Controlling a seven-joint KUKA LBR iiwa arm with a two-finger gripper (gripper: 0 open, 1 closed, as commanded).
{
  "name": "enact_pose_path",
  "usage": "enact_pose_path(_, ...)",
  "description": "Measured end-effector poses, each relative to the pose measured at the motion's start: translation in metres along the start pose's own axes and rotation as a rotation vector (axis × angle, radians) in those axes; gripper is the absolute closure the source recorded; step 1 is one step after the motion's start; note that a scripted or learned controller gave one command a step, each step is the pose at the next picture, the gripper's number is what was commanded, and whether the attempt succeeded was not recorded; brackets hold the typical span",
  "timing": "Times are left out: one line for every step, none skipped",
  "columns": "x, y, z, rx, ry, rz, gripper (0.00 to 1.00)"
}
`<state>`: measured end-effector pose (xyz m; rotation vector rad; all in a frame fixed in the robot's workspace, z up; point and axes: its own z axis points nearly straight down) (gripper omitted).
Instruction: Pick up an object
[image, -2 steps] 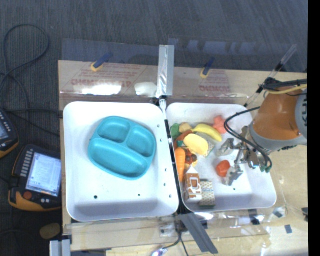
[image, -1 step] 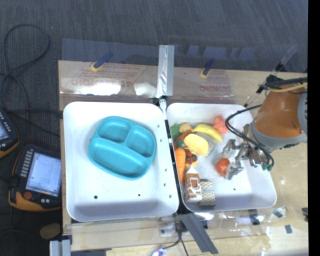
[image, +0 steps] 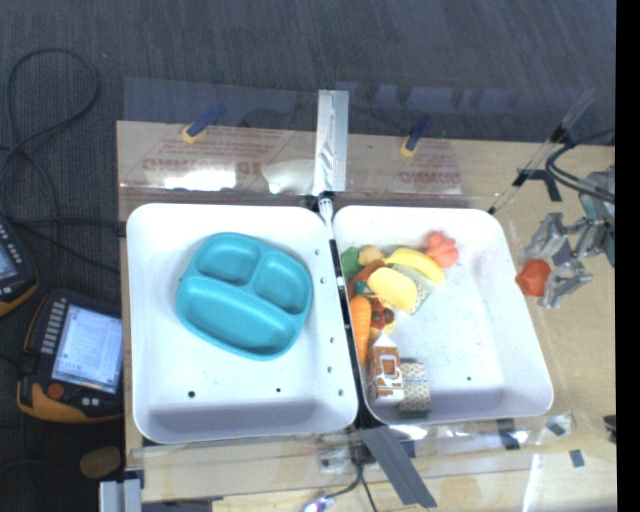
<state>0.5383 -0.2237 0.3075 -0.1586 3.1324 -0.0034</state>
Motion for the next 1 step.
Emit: enact_pose_path(0.0085, 0.0300, 0.0463, -0.003, 0.003, 0.209, 1.00)
